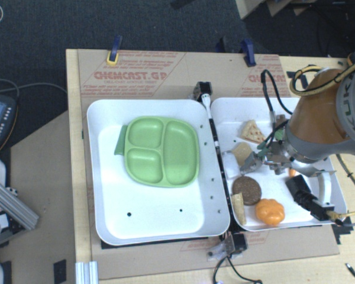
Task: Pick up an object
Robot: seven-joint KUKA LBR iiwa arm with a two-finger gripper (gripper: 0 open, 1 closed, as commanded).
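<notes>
1. We see even, bright overhead light across both bins.
2. The left bin (106,176) glares white, nearly washed out.
3. Soft shadow edges the green tray (163,151).
4. The arm (319,120) looks slightly blurred; the dark floor stays dim and grainy.

Cardboard-covered bench (165,70), two white bins side by side, left bin (106,176), right bin (225,108)

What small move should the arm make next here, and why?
Probably a short descent onto the grey-tan piece. The gripper sits low in the right bin right beside that piece, and nothing shows between its fingers. The brown round and the orange fruit lie farther toward the near edge.
</notes>
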